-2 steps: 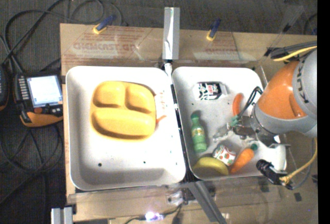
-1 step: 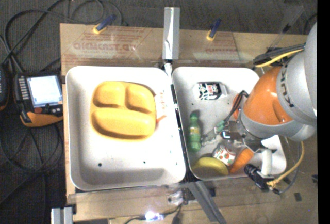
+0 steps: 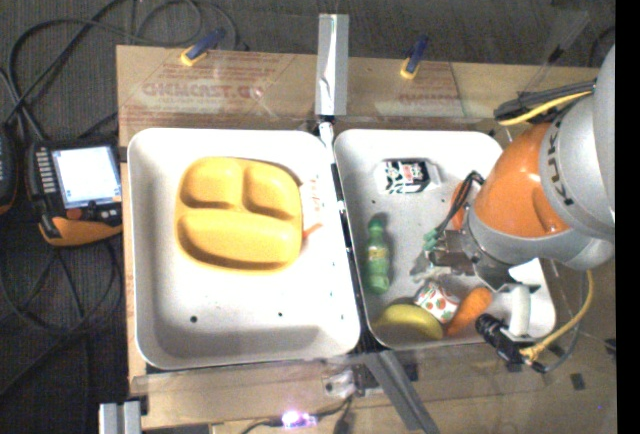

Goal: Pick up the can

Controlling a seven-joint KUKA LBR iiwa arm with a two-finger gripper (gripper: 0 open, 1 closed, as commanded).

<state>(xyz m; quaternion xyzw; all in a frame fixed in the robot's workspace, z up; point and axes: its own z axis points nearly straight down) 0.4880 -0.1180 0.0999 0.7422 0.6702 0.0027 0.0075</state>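
Note:
A black-and-white can lies on its side near the far edge of the right bin. My gripper hangs low over the right bin's near half, below and to the right of the can and well apart from it. Just under the gripper sits a small white container with red marks. The arm's orange band and grey body cover the bin's right side.
A green bottle lies left of the gripper. A yellow fruit and an orange carrot-like piece rest by the right bin's near wall. The left bin holds a yellow divided plate.

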